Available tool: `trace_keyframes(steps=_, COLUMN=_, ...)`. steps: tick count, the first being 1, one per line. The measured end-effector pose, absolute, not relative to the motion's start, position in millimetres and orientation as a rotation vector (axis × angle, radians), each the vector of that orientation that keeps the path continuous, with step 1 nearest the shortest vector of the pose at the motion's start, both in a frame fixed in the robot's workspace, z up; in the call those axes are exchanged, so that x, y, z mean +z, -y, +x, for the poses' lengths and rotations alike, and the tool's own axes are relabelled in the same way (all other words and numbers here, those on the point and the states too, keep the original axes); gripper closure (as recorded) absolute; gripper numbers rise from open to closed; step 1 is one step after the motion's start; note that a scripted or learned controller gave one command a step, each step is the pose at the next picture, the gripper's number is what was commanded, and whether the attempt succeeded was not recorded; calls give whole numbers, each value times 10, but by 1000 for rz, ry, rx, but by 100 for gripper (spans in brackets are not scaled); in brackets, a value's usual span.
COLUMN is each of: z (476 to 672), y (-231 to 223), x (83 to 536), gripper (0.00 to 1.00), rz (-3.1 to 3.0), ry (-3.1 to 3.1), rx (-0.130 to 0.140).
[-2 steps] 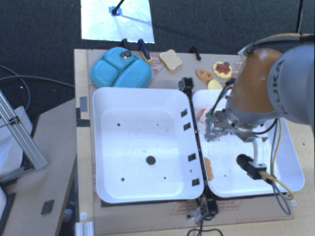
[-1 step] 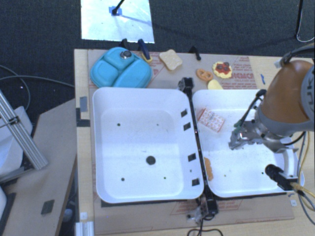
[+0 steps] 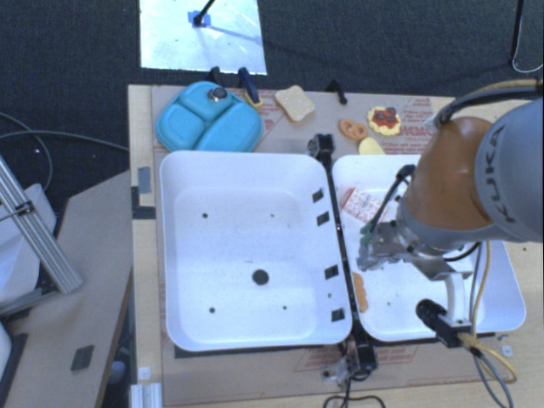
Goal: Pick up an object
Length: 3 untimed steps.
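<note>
I see the counter (image 3: 143,228) carrying two white bins: the left bin (image 3: 183,313) and the right bin (image 3: 510,300), side by side. Along its far edge lie a blue sectioned tray (image 3: 208,119), a bread slice (image 3: 295,103), a pretzel (image 3: 352,128) and a small tart (image 3: 384,120).

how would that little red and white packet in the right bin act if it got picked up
The red and white packet lies flat on the floor of the right bin, so it probably won't roll. It looks thin, likely light and somewhat floppy, and may be hard to pinch from above.
</note>
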<state>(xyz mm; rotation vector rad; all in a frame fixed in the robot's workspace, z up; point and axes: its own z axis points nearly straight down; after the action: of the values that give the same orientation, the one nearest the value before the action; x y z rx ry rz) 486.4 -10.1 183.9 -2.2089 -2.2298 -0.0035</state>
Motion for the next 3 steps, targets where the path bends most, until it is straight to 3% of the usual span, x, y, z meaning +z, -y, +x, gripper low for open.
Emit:
trace_keyframes(steps=1, z=5353, y=-716, x=3061, gripper=100, rz=-2212, ry=2243, rx=-26)
trace_keyframes(steps=2, z=5296, y=-1119, x=2062, gripper=100, rz=-2209, ry=2225, rx=9)
trace_keyframes(steps=3, z=5500, y=-1073, x=3308, gripper=100, rz=-2223, ry=2233, rx=-21)
